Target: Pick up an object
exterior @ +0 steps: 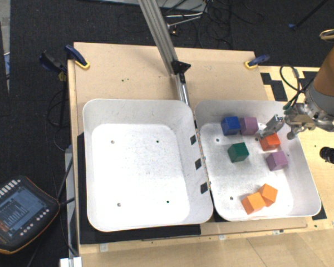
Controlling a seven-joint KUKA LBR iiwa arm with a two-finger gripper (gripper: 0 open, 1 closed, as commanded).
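the gripper [279, 128] is hanging over the right bin [306, 166] with its jaws spreading apart, one fingertip [267, 130] sitting just above the red-orange block [270, 142] without pinching it. a purple block [249, 125] is lying just left of the fingers, touching a blue block [230, 125]. a green block [238, 152] is sitting below those, and a second purple block [276, 161] is resting just under the red-orange one. two orange blocks [260, 198] are huddling near the bin's front edge. the left bin [94, 127] is lying alongside, and the arm [325, 88] is reaching in from the right.
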